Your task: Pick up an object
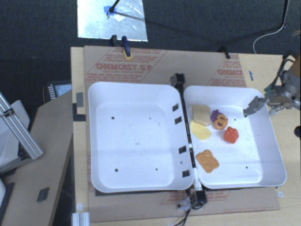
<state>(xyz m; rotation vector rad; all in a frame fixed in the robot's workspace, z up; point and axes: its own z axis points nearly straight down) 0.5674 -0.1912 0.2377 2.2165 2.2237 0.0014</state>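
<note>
The right bin (263,173) holds several toy foods. A beige bread slice (201,113) lies near its left wall, with a yellow round piece (201,131) just below it. Purple grapes (215,114) touch an orange ring-shaped piece (220,122). A red pepper (230,134) lies right of them, and an orange-brown piece (207,160) sits lower down. My gripper (252,107) hangs over the bin's upper right part, up and right of the red pepper, with nothing seen between its fingers.
The left bin (96,126) stands beside the right one, with black clips (178,121) along the shared wall. Both rest on a cardboard sheet (131,65). A shiny metal plate (112,12) lies at the far back.
</note>
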